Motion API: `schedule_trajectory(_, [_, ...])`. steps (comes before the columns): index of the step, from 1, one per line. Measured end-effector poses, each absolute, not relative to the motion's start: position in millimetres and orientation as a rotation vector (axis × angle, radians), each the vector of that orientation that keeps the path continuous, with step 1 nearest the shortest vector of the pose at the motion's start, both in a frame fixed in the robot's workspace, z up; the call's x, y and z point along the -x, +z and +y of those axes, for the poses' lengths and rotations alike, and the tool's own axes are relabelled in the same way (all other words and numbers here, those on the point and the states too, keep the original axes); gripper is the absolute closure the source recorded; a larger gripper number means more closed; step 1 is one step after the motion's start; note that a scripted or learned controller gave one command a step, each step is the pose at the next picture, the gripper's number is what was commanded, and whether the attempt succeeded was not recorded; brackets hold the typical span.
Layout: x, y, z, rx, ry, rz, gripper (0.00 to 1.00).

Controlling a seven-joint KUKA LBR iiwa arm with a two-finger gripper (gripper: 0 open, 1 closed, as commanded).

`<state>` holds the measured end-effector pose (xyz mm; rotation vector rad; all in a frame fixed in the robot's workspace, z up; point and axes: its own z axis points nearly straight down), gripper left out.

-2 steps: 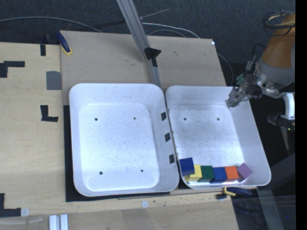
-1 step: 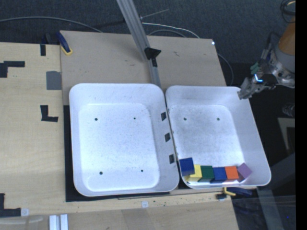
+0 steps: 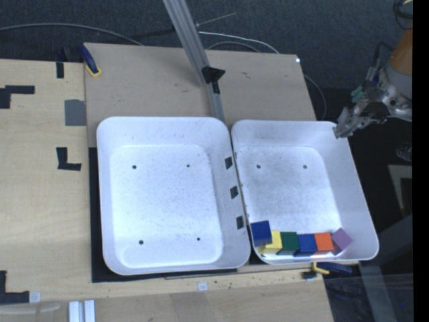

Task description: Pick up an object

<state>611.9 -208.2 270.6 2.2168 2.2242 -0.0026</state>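
A: Gripper (image 3: 343,127) up by the far right corner of the right bin (image 3: 288,131), just over the rim. Nothing between the fingers; too small and blurred to tell how far apart.

B: Blocks (image 3: 298,241) all down at the near edge of that bin, packed in a row against the wall. Well apart from the tool.

A: Best target?

B: Probably the blue block (image 3: 260,231), at the left end of the row and proud of the rest. Free side towards the open floor. Purple one (image 3: 342,238) at the other end also possible, but tight in the corner.

A: Approach?

B: Straight down, fingers spread wide before descent, straddling across the row. Risk of clipping the yellow neighbour (image 3: 273,241) or the wall. Left bin (image 3: 120,129) of no use here.
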Motion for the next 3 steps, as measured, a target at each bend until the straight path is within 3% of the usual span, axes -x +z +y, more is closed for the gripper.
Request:
schedule_trajectory(1, [-595.3, 137, -208, -2.226, -0.009, 2.228, 1.0])
schedule_trajectory(2, [-512.0, 91, -165, -2.226, -0.003, 2.223, 1.0])
schedule_trajectory(3, [-544.6, 92, -207, -2.22, -0.001, 2.219, 1.0])
